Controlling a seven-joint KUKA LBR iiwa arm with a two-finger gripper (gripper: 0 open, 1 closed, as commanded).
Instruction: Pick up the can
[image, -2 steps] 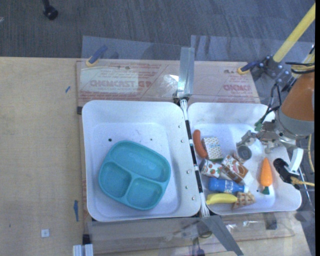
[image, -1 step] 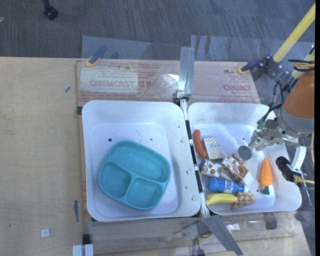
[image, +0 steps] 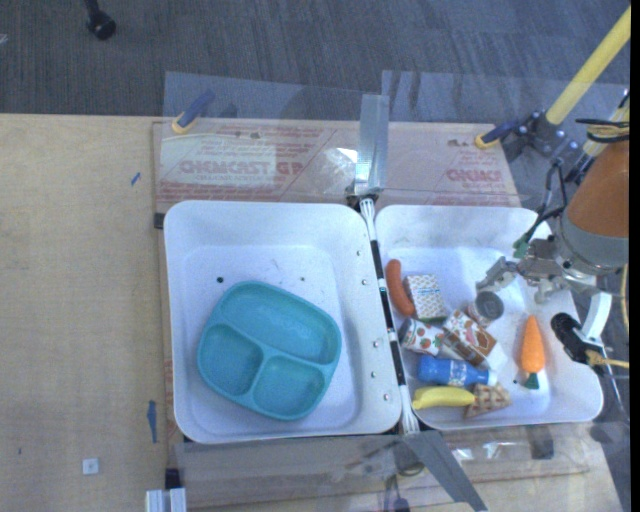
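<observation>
Overhead | wooden bench (image: 70, 300) | grey carpet (image: 300, 35) | gripper (image: 528, 272) jaws: cannot tell

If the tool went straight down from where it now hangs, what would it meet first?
Probably the can, the small grey cylinder in the right bin, just below and left of the tool. Depth is unclear, so it might touch the bin floor beside it.
</observation>
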